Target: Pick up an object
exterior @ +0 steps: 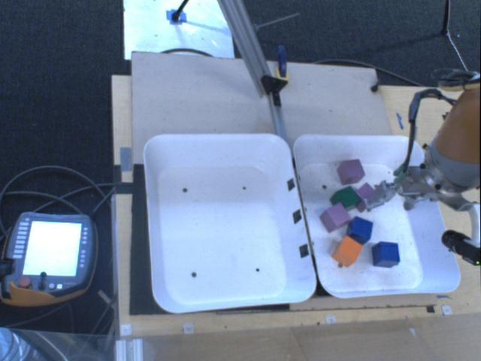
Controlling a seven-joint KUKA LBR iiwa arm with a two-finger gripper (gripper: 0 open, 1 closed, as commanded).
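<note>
While the hand (pixel 385 192) sits low at right centre beside the purple block (pixel 366 194), its grip state cannot be told; no block is lifted.

A handheld control pad (pixel 46 258) with a lit white screen is lying on the dark carpet (pixel 60 81) at the left of the counter (pixel 225 89), its orange lower edge facing the camera and black cables (pixel 71 183) looping around it. A slanted metal pole (pixel 242 32) is crossing the upper middle, ending at a black clamp (pixel 272 83) with a blue and yellow part (pixel 282 60) beside it. A pale sheet (pixel 154 6) is lying on the floor behind the counter. At the upper right, thin black tripod legs (pixel 455 28) are spreading over the carpet.
</note>
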